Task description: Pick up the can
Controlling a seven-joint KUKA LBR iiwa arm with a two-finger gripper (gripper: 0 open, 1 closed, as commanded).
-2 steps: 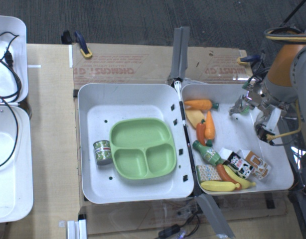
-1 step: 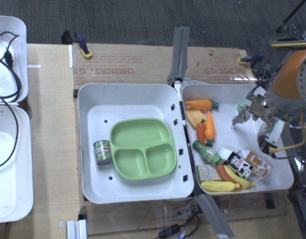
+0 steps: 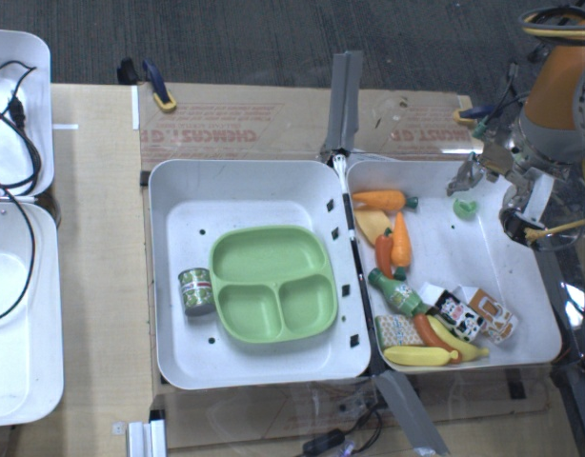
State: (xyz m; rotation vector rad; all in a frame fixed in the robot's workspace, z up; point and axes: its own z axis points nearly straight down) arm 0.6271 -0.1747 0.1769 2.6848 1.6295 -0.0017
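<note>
The can [image 3: 194, 290] is small, with a green label and a silver top. It stands upright in the left bin [image 3: 169, 217], just left of the green divided plate [image 3: 272, 284]. My gripper [image 3: 463, 181] hangs over the far right part of the right bin [image 3: 535, 284], well away from the can. Nothing shows in the gripper.
The right bin holds two carrots [image 3: 380, 200], a cheese wedge [image 3: 371, 225], a green bottle [image 3: 397, 293], a banana [image 3: 421, 355], small cartons [image 3: 459, 314] and a small green piece [image 3: 465, 208]. A raised divider [image 3: 346, 103] separates the bins. White appliances with black cables [image 3: 16, 160] stand at the left.
</note>
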